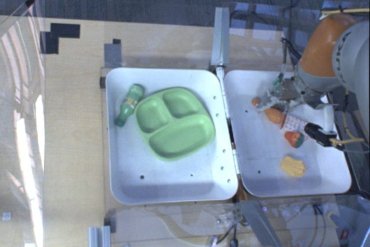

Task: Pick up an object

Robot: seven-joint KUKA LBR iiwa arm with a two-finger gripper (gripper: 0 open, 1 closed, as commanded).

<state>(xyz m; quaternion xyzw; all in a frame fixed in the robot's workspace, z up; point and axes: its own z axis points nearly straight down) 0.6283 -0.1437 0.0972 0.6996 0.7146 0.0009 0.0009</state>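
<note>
Several small items crowded under gripper (281,95) in right bin (254,170), claw state can't tell, so risks nudging carrot (275,116) & grabbing nothing.

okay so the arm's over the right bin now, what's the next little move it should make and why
Probably a short descent onto the orange carrot-like piece. The gripper hangs at the right bin's upper part, with that piece just below it in view.
</note>
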